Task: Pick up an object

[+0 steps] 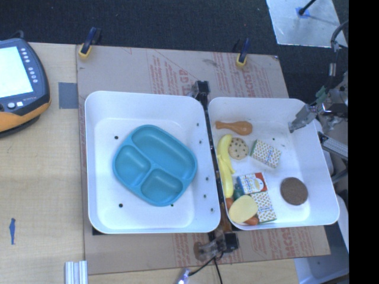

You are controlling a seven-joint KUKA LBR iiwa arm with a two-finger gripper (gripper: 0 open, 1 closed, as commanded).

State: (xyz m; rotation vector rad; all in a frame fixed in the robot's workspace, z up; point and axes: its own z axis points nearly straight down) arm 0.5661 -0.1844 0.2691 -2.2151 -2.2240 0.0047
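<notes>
Pincer [298, 123] hangs over the upper right rim of the right bin [314, 158], nothing between its fingers; whether they are parted I cannot tell. Nearest it lies one patterned box [266, 154], then one wooden spoon [234, 126], one chocolate-chip cookie [238, 148] and one brown disc [294, 191]. Farther off sit one banana [225, 164], two small cartons [257, 193] and one yellow round piece [243, 208]. Beyond, the left bin [100, 158] holds one blue divided plate [154, 165].

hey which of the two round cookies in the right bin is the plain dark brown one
The brown cookie lying alone near the bin's right side. The other cookie is pale with dark chips and touches the banana.
</notes>
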